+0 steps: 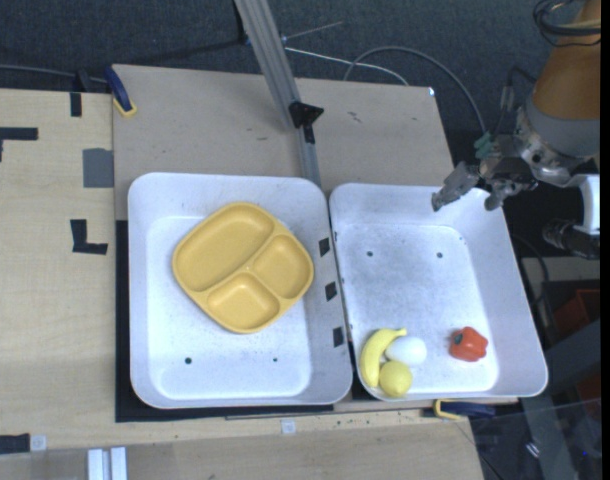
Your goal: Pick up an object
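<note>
1. Camera view, my position: my end effector [468,185] hangs over the far right rim of the right bin [425,268], reaching in from the right. Two dark fingers point toward the bin with a visible gap between them, so I read them as apart, with nothing between them.

2. Camera view, candidates: the objects cluster along the near edge of the right bin. A yellow banana [378,349] curves up from the near left corner; a white egg-shaped item [409,351] touches it, and a yellow lemon [395,377] sits just below both. A red pepper [468,343] stands apart to their right.

3. Governing relation: every candidate lies toward the near side from my end effector, across the bare middle of the bin. The pepper is most directly in line. The banana's long axis runs roughly far-to-near, bending left.

4. Clearance: in my judgement the pepper offers the cleanest approach, with open floor on all sides. The three-item cluster crowds the bin's near left wall.

5. Left bin [155,268]: holds a yellow divided plate [243,266], well apart from me.
</note>
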### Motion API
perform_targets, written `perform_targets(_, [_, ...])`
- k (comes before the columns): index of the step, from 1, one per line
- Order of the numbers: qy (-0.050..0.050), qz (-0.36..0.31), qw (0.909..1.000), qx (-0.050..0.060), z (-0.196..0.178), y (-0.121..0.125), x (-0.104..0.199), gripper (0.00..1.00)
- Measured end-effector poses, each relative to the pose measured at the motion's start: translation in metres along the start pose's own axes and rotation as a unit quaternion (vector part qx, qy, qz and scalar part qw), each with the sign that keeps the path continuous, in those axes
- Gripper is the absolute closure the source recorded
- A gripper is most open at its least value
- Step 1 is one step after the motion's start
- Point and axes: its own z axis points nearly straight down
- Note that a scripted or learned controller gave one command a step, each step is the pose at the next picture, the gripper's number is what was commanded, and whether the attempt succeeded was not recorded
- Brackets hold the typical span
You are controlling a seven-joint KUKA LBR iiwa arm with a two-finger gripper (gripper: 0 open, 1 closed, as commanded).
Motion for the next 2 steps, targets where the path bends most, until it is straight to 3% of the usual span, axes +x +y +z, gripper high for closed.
perform_targets(1, [0.000,0.000,1.0000,0.000,0.000,0.000,0.000,0.00])
perform_targets(2, [0.000,0.000,1.0000,0.004,0.064,0.001,-0.003,0.00])
